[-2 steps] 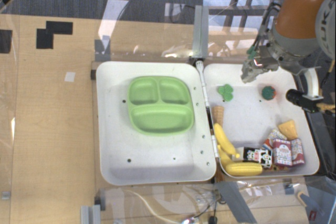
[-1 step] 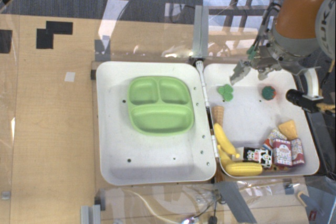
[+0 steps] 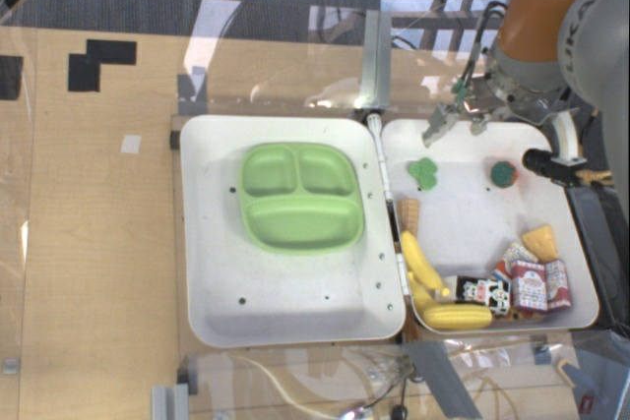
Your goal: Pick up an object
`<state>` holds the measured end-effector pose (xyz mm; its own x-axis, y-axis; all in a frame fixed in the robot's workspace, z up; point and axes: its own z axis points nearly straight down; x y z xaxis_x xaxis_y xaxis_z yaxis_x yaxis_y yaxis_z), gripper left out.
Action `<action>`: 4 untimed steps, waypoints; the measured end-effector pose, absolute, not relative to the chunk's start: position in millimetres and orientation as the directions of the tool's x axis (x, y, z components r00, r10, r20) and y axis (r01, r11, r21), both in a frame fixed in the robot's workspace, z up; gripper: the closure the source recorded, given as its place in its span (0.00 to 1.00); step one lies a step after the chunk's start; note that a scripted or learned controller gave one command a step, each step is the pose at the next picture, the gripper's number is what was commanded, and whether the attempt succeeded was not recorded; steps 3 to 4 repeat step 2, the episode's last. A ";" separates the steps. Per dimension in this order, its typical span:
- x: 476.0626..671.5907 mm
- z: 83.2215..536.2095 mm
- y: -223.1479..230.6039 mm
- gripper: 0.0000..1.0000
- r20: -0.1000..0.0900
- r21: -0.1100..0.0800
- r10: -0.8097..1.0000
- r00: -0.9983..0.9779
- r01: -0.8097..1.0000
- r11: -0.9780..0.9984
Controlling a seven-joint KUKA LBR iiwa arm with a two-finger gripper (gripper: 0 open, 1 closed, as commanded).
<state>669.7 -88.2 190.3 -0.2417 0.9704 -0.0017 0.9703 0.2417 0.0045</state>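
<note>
Partly hidden by the arm (image 3: pixel 561 5), the claw's (image 3: pixel 463 113) grip is unreadable.

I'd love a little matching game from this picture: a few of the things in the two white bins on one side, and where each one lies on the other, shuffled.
Things:
1. green divided tray
2. bananas
3. green broccoli piece
4. orange wedge

Places:
A. right bin, upper left part, lying alone
B. middle of the left bin
C. right bin, by its right wall, above the small cartons
D. right bin, along its left wall down to the bottom corner

Pairs: 1-B, 2-D, 3-A, 4-C
</note>
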 end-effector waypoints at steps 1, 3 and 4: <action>671.8 98.9 -105.4 0.00 -0.003 0.010 0.967 -0.253 0.967 0.253; 672.2 94.2 -102.0 0.00 -0.007 0.010 0.963 -0.270 0.963 0.270; 672.2 94.2 -102.0 0.00 -0.007 0.010 0.963 -0.270 0.963 0.270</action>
